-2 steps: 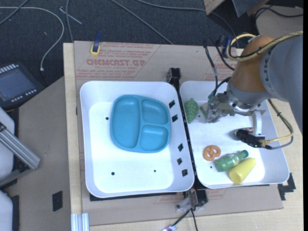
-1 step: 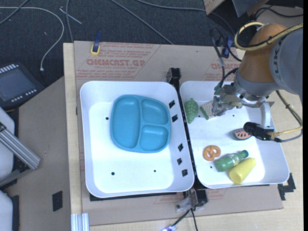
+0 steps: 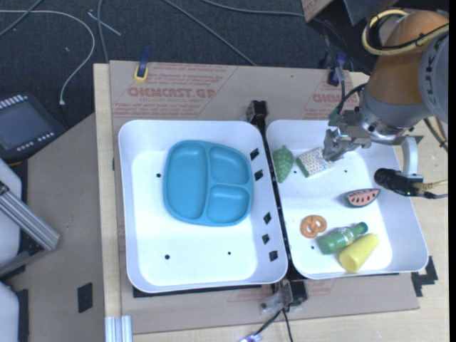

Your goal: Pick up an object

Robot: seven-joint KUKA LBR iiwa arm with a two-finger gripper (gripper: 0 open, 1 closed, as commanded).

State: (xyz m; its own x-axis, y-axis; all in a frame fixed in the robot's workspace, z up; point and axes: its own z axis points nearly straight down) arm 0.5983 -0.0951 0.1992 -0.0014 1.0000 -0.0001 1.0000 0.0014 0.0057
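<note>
Tool (image 3: 333,150): your arm has it low in the right bin's upper part, just beside a small white checkered piece (image 3: 312,163); you cannot tell its grip state.
Left bin (image 3: 142,191): your blue divided plate (image 3: 207,183) lies here.
Right bin (image 3: 406,241): you have a green leafy piece (image 3: 284,162), a pretzel (image 3: 313,226), a green bottle (image 3: 340,238) touching a yellow piece (image 3: 358,252), and a watermelon slice (image 3: 363,197).

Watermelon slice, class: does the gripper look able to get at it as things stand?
Probably yes. The watermelon slice lies on its own in the right bin, apart from the pretzel and bottle, and open from above. The gripper is over the same bin.
</note>
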